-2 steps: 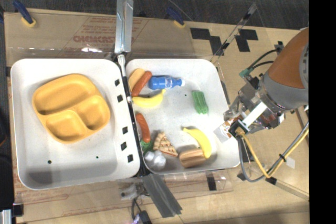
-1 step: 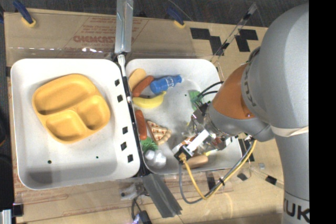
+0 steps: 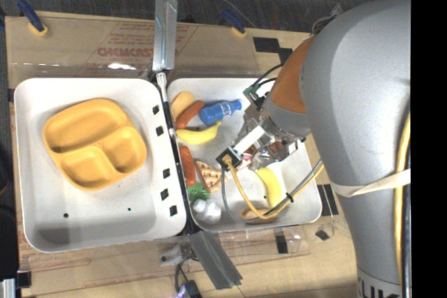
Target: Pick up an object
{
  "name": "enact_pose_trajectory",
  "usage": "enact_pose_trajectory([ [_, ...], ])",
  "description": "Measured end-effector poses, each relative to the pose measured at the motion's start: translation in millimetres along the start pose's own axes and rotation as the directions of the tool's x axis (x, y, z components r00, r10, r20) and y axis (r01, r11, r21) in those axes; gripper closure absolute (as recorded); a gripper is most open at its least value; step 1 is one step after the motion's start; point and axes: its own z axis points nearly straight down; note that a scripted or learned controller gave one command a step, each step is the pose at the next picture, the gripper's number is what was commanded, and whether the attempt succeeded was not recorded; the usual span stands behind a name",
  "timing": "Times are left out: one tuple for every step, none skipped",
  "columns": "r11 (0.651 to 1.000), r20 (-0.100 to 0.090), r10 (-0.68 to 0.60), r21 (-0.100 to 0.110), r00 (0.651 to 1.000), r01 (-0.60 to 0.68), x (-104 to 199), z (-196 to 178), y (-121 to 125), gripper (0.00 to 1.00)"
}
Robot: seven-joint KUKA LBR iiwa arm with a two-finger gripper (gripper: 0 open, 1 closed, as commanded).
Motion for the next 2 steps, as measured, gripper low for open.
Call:
enact_pose_trajectory([
  [0.996,-0.005,0.084,-0.004,0.996,-0.084,38.1,-164.4,-21.3,1.00],
  [0.961,0.004,0.276,-0.001,0.961,-0.276,-35.0,-165.2,-42.3,1.00],
])
